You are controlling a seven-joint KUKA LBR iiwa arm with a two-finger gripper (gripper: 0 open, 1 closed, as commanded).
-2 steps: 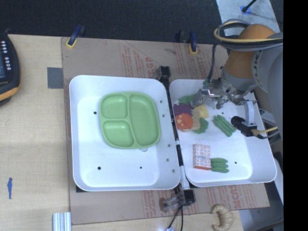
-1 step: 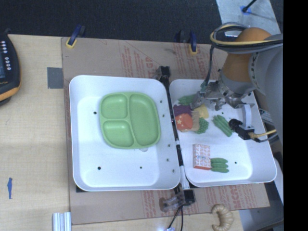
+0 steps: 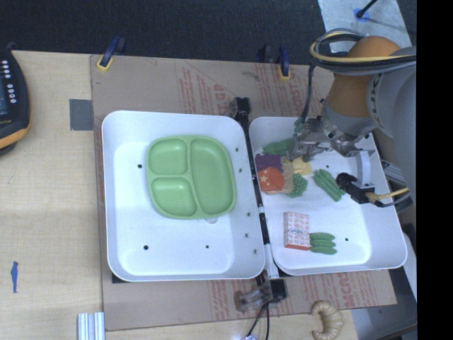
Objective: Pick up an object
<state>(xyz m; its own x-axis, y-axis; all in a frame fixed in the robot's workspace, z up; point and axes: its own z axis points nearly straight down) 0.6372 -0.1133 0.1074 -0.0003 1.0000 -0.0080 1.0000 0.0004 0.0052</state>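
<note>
A: Where is the gripper [image 3: 306, 146] hanging right now?

B: It is hovering over the back of the right bin [image 3: 382, 250], low above a cluster of toy food: a leafy green piece [image 3: 277, 147], a purple block [image 3: 267, 162], a red block with a star [image 3: 271, 180], a small yellow piece [image 3: 302, 167] and a bumpy green one [image 3: 299, 185]

A: Are the fingers gripping anything?

B: I am not able to tell; the wrist is hiding them, so open or closed is anyone's guess

A: Which piece is sitting closest?

B: The yellow piece, lying just beneath and a touch toward the front of the gripper, pressed against its neighbours

A: How is it going to handle?

B: Judging by looks, it is light, stiff plastic, likely a bit slick; pinching across its short sides seems best, though the crowding is leaving little room

A: Anything easier?

B: The green bean pod [image 3: 327, 184] and the pink carton [image 3: 296, 229] beside the pea pods [image 3: 323, 243] are lying apart. The green divided plate [image 3: 191, 176] is sitting in the left bin [image 3: 120, 190]
</note>
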